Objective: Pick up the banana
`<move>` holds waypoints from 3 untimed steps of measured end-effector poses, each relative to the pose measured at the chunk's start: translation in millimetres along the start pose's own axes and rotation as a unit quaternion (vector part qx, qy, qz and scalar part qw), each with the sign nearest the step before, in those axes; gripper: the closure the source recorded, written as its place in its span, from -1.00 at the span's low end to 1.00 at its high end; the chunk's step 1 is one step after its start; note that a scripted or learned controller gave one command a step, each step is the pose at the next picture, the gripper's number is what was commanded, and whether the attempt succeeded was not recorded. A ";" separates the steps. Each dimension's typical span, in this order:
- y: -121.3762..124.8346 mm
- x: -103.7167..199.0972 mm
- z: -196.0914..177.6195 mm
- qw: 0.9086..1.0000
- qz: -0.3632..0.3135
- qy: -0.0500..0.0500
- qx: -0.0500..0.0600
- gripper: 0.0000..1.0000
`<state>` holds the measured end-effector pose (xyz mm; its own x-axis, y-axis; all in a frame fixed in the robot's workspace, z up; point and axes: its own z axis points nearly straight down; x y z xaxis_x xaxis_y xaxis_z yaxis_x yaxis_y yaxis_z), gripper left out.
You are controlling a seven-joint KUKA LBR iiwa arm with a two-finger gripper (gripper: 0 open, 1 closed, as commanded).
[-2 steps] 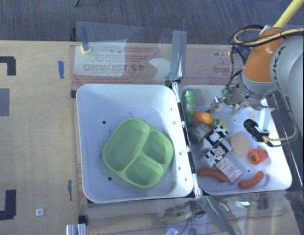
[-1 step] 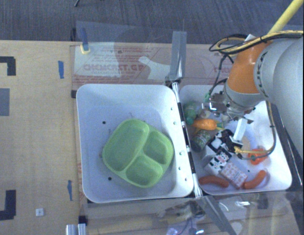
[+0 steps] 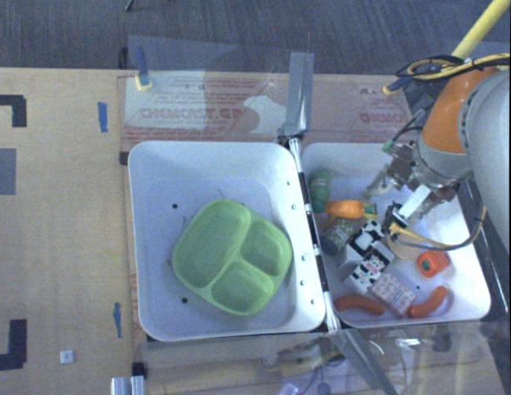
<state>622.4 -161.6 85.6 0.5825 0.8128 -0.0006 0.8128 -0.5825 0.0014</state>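
Observation:
My gripper [image 3: 383, 188] hangs low over the back middle of the right bin [image 3: 477, 303], reaching in from the right under the orange-banded wrist. Just to its left and below lie an orange carrot [image 3: 347, 209] and a green vegetable [image 3: 320, 187]. I cannot pick out the banana among the crowded toys; it may be hidden under the wrist. Nothing shows between the gripper's tips.
The right bin also holds a small can [image 3: 337, 235], two black-and-white patterned blocks [image 3: 369, 252], a pink box [image 3: 392, 290], an orange pepper [image 3: 433, 262] and two sausages [image 3: 360, 304]. A green divided plate [image 3: 232, 257] lies in the left bin [image 3: 156, 171].

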 end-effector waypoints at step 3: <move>-100.5 30.2 -98.5 0.977 0.214 -0.001 0.002 1.00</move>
<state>558.2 -78.4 183.9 0.8687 0.4953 -0.0028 0.4953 -0.8687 -0.0021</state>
